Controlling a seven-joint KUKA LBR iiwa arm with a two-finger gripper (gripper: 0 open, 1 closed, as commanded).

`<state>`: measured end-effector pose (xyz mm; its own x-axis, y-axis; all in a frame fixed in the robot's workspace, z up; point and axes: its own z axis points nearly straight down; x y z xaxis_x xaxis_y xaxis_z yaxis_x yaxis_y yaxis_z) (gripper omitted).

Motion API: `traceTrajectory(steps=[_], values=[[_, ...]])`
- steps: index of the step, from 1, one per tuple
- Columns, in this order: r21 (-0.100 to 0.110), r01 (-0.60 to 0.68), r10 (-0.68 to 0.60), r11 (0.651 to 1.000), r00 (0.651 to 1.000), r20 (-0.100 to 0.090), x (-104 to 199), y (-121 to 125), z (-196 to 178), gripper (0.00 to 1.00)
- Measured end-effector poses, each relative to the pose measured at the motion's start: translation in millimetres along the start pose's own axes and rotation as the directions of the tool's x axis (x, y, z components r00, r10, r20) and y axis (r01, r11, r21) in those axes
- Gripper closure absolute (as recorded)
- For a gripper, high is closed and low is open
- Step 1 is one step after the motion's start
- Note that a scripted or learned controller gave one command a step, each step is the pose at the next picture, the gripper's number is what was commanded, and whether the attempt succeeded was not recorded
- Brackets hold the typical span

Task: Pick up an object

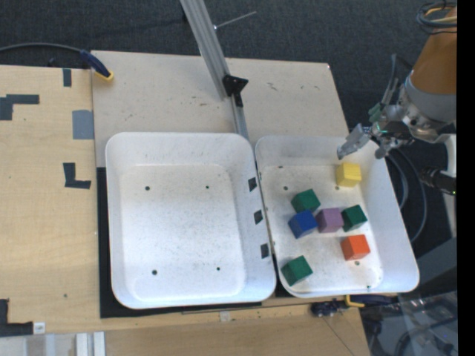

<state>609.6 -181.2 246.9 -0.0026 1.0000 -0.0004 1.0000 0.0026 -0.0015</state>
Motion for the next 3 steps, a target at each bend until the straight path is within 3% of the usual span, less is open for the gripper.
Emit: traceTrajectory(steps=[1, 3], values=[[0.0, 0.0, 0.0, 1.0, 1.0, 0.0, 0, 0, 0, 0.0], [0.005, -0.001, 0.001, 1.0, 1.0, -0.001, 11, 5, 115, 0.0]])
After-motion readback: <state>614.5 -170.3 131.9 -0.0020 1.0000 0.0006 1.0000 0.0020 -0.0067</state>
